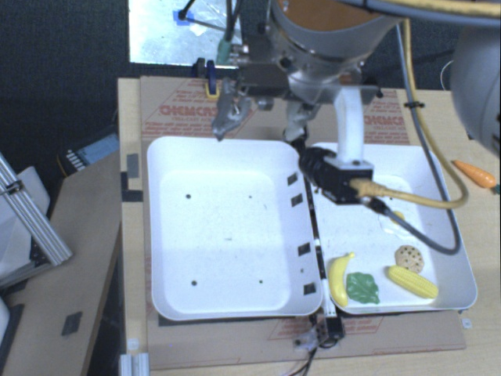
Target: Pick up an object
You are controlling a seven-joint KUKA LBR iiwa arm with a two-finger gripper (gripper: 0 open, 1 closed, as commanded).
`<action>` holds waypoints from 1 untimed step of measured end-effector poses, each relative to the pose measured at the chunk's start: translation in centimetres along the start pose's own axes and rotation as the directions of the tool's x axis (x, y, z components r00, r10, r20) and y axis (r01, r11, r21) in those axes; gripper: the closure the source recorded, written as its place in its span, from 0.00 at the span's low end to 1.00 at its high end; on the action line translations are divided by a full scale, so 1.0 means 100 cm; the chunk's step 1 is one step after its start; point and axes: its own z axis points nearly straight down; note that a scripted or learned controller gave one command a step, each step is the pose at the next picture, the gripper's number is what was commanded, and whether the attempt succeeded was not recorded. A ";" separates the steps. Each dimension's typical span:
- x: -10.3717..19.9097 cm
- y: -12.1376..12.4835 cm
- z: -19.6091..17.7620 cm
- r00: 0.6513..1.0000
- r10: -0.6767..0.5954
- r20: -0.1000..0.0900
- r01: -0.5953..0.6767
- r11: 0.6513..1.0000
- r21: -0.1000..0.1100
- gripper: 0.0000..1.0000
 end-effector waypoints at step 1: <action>0.000 -0.004 0.189 1.000 0.005 0.007 -0.006 1.000 0.012 0.00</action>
